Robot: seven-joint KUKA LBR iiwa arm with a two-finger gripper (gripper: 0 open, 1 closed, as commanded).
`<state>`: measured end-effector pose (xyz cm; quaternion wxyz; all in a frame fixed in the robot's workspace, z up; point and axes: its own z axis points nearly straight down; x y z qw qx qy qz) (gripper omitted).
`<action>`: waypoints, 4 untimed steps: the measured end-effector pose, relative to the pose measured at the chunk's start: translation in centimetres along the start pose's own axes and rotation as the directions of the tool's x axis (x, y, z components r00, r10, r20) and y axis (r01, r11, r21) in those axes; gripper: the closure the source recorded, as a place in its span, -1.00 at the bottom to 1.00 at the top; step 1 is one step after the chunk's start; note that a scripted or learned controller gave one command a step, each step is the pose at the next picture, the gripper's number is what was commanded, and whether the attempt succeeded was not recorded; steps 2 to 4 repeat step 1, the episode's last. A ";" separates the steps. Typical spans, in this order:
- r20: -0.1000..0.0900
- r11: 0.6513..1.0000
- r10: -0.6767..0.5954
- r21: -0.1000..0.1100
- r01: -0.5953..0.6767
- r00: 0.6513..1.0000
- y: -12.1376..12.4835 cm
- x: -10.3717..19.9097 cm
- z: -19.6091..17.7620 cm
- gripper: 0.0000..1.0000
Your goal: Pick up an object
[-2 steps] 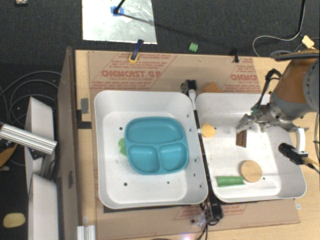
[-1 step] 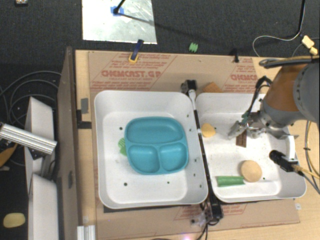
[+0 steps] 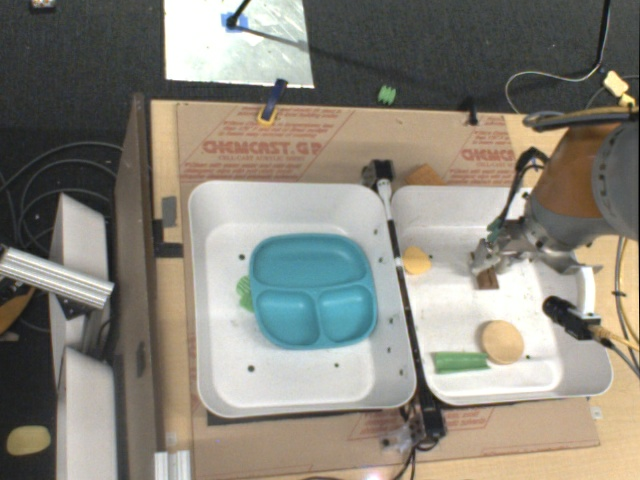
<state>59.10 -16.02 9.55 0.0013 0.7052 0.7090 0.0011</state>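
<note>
Right bin (image 3: 575, 373), near edge: one green stick (image 3: 460, 362), one tan round disc (image 3: 502, 341). Mid: one small yellow piece (image 3: 416, 262). Gripper (image 3: 487, 266) low above the floor; finger state cannot be told. Left bin (image 3: 215, 298): one blue divided tray (image 3: 312, 289), partly hiding one green item (image 3: 243, 290).

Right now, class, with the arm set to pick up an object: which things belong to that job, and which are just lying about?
For the job:
gripper
tan disc
green stick
small yellow round piece
right bin

Lying about:
blue divided tray
left bin
cables
</note>
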 end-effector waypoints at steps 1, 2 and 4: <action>-0.003 1.000 -0.007 -0.004 0.007 1.000 -1.6 9.0 -9.5 1.00; -0.003 1.000 -0.007 -0.004 0.007 1.000 -1.6 9.0 -9.5 1.00; -0.003 1.000 -0.007 -0.004 0.007 1.000 -1.6 9.0 -9.5 1.00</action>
